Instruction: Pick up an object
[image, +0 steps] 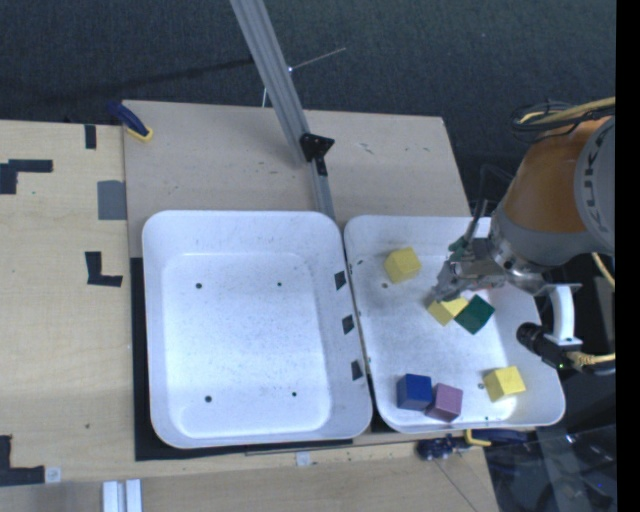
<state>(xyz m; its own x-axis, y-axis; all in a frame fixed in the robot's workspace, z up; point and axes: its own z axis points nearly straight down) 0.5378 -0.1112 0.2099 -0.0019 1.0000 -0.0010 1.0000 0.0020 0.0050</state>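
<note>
The right bin (400, 330) holds several small blocks: a yellow cube (402, 265) near its back, a yellow block (446, 310) touching a dark green block (475, 314) in the middle, a blue cube (414, 391) and a purple block (446, 401) at the front, and another yellow cube (504, 382) at the front right. My gripper (452, 287) reaches in from the right and hangs just over the yellow and green pair. Its fingers point down at the yellow block, and I see nothing lifted between them.
The left bin (240, 330) lies beside the right one. A grey metal pole (285, 95) slants across the bench behind the bins. The arm's grey and orange body (555, 200) covers the right bin's far right corner.
</note>
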